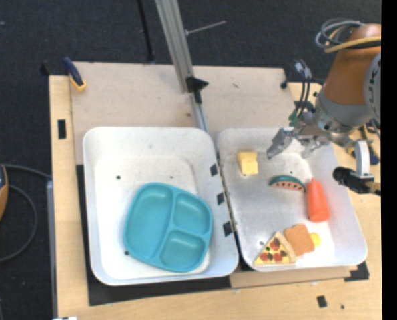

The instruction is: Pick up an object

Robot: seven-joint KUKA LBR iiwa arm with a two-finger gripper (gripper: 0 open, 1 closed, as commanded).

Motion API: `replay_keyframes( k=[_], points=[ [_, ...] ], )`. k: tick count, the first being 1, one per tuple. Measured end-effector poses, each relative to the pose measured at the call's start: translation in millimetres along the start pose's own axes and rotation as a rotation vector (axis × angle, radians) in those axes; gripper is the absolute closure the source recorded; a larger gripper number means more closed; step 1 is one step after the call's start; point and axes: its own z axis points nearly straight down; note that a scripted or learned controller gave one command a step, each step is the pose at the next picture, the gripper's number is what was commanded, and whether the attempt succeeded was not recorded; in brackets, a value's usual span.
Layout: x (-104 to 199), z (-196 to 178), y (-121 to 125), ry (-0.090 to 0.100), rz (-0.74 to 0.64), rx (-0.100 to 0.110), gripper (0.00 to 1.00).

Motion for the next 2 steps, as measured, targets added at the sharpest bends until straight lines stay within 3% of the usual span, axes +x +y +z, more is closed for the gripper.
replay_keyframes(
  k=[2],
  points=[
    [-5.1, 114.2, -0.5, -0.002, 0.002, 0.001, 0.00]
  ],
)
